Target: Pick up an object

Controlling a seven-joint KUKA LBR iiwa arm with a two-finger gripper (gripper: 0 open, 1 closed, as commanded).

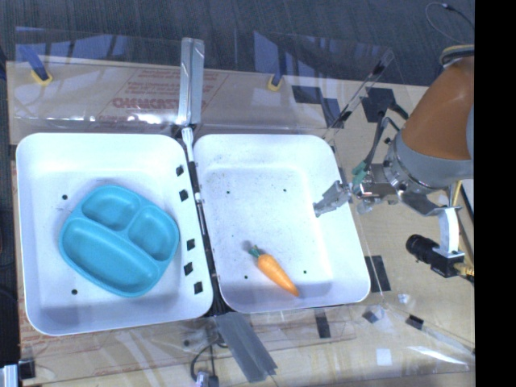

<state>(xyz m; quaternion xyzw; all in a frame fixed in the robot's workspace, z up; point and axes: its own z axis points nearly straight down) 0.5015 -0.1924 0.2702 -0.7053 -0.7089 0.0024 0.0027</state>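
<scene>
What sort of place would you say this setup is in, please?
Probably a robotics lab's grasping bench: two white bins side by side, a toy carrot and blue divided plate as props, and the gripper reaching in.

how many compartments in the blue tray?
3. The blue tray lies in the left bin: two smaller compartments along its upper side, one long compartment along its lower side. None looks hidden.

The arm (435, 127) reaches in from the right, with the gripper (329, 199) pointing left and down.
</scene>
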